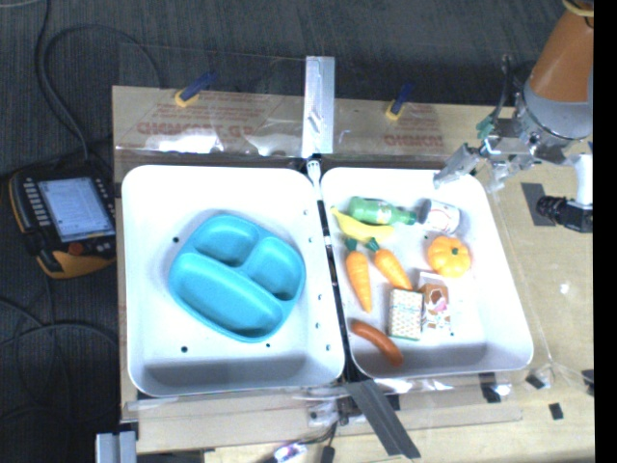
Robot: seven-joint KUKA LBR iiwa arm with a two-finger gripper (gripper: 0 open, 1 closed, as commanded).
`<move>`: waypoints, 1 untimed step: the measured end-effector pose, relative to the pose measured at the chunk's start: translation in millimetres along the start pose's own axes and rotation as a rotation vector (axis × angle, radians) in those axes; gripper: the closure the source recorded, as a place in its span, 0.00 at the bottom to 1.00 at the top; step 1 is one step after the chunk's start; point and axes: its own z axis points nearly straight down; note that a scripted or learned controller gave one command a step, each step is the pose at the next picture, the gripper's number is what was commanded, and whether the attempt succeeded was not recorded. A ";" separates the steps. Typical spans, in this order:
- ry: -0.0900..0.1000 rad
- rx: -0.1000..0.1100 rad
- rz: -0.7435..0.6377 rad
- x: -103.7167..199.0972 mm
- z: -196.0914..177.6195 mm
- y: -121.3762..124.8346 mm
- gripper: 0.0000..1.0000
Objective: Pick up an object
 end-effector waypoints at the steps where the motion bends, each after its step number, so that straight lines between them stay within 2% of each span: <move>1: -0.001 0.000 -0.198 35.8 99.7 -3.9 0.00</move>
